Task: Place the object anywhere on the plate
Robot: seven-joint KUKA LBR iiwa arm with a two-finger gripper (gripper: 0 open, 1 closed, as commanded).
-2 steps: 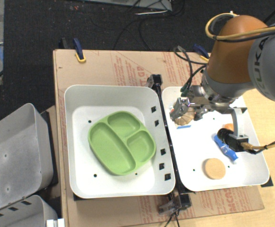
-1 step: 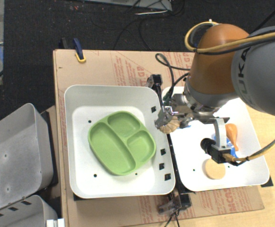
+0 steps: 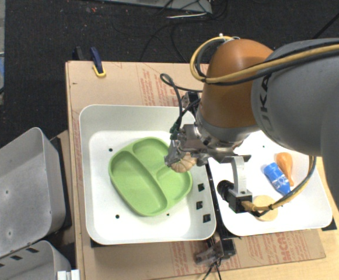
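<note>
In the right-hand bin (image 3: 309, 217) you have an orange piece (image 3: 285, 163) just beside a blue object (image 3: 276, 177), with a pale yellow item (image 3: 264, 206) lying nearer the front edge. A yellow clamp (image 3: 98, 66) grips the bench board's (image 3: 128, 80) back edge.

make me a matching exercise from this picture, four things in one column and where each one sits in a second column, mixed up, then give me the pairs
Things:
1. green plate
2. blue object
3. orange object
4. tan object

Places:
A. right bin, just above the blue object
B. at the gripper, over the plate's right edge
C. lying in the left bin
D. right bin, below the orange object

Pairs: 1-C, 2-D, 3-A, 4-B
</note>
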